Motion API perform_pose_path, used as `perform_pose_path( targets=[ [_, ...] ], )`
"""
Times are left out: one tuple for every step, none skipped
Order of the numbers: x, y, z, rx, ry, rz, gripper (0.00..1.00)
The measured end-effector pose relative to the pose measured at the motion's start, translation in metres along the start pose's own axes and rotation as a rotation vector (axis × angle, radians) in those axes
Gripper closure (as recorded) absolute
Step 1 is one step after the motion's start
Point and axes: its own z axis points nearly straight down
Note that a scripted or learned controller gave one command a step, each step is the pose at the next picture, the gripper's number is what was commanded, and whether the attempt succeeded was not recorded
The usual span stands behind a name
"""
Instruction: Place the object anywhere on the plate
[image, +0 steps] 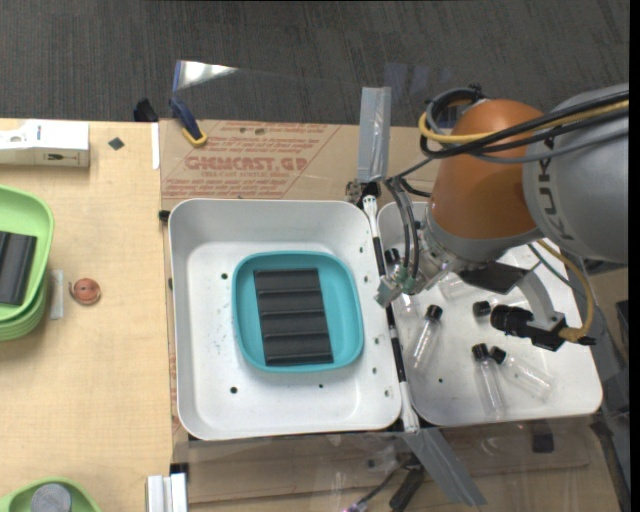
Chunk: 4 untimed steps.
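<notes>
Pincer (400, 285): grip state cannot tell | vial (425, 333) just beside, right bin | plate (245, 300) left bin

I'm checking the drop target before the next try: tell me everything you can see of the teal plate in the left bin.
The teal plate is a rounded-square dish with a raised rim, smooth and plastic-looking. It lies flat near the middle of the left white bin, resting on the bin's floor and apart from all its walls. On its centre sits a dark ribbed insert with four parallel ridges, covering most of the plate's bottom. Nothing else lies on it. The vials are in the right bin.
</notes>
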Motion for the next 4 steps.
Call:
perform_pose_path(
  targets=[
    [0.000, 0.000, 0.000, 0.000, 0.000, -0.001, 0.00],
    [0.016, 0.003, -0.031, -0.002, -0.001, 0.041, 0.00],
    [0.013, 0.003, -0.040, -0.001, -0.002, 0.048, 1.00],
    [0.013, 0.003, -0.040, -0.001, -0.002, 0.049, 0.00]
  ],
)
